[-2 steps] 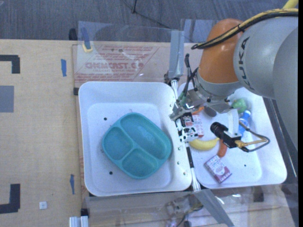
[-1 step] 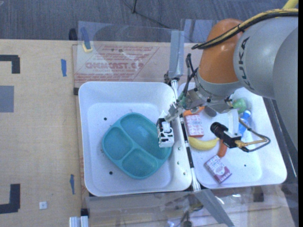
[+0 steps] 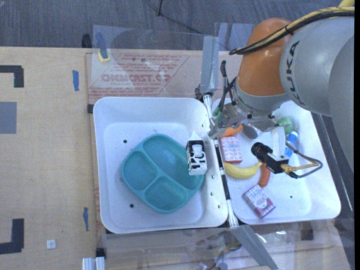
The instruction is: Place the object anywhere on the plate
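Arm (image 3: 292, 55) hid my gripper's jaws, state unclear, so I judged carton (image 3: 196, 157) needed nudging onto plate (image 3: 160, 174).

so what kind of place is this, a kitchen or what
Likely a robotics lab bench, not a kitchen: a grey KUKA arm with an orange band reaches over two shallow white bins, and blue tape marks dot the plywood bench.
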Motion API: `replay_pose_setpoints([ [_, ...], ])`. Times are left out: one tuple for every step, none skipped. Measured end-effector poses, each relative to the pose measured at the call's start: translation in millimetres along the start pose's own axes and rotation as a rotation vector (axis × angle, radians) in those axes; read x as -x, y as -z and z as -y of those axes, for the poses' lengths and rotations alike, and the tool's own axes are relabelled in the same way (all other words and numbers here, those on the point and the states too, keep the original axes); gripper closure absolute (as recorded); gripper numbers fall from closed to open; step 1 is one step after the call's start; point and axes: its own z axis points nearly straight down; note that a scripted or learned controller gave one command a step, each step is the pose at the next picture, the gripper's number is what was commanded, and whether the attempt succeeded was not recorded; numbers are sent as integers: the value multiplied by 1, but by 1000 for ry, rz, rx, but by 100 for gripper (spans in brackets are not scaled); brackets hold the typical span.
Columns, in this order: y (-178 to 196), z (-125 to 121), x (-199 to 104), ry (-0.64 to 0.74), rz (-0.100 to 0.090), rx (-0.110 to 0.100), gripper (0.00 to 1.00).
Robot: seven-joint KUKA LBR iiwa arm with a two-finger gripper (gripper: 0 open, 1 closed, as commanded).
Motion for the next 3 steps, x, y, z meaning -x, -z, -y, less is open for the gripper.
replay_pose_setpoints([
  [3,-17,-38,-74,0,-1,100],
  [63,10,-36,-86,0,-1,100],
  [187,7,27,-34,0,-1,100],
])
